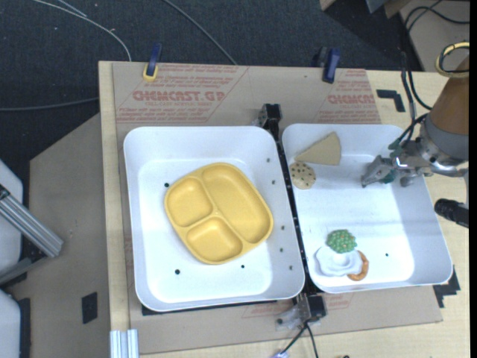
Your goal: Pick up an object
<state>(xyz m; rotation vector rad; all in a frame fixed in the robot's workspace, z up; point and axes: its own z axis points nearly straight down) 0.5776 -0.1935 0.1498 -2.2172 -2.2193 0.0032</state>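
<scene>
Bench [112, 200] with two white bins [141, 200]

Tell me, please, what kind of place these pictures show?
Probably a robot test bench in a lab: two white bins clamped onto a board, toy food for grasping practice, and loose cables on the floor.

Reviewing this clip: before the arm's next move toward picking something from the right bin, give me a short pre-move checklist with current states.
1. Gripper over the right bin: ok.
2. Nothing between its fingers: ok.
3. Finger opening wide enough: cannot tell.
4. Targets available in that bin: ok; tan wedge, speckled cookie, green-topped toy pile.
5. Gripper lined up over a target: not ok; it sits right of the wedge, apart from it.
6. Yellow divided tray is in the left bin, out of the way: ok.
</scene>
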